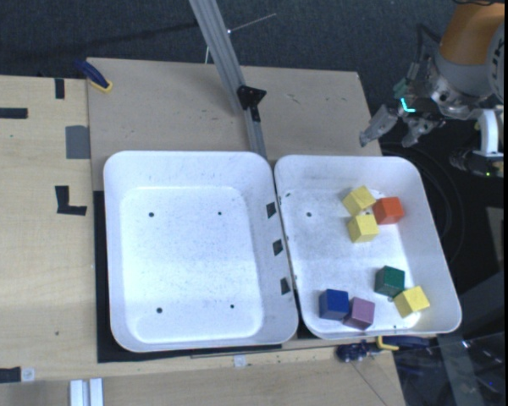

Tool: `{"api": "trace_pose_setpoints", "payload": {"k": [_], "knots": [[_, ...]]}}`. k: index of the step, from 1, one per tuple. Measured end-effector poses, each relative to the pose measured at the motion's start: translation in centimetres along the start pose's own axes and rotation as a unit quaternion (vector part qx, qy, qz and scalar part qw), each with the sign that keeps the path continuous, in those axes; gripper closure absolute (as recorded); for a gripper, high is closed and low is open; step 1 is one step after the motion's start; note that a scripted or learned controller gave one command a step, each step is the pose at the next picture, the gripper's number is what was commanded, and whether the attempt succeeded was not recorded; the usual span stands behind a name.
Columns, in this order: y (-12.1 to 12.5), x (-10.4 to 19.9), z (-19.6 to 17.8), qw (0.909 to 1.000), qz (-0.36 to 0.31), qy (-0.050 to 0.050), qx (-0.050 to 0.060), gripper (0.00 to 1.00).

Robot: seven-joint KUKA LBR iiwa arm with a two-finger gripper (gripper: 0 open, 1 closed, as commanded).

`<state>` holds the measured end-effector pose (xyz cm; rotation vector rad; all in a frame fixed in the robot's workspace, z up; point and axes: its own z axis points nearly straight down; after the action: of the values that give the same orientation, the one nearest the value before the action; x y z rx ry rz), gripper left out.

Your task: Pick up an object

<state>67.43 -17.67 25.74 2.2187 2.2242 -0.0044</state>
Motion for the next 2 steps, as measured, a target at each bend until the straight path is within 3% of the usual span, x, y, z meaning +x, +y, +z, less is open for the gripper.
{"api": "trace_pose_setpoints", "payload": {"k": [2], "knots": [[-1.6,0.1,10.6,1.0,0.001,0.001,0.003,0.0]]}}
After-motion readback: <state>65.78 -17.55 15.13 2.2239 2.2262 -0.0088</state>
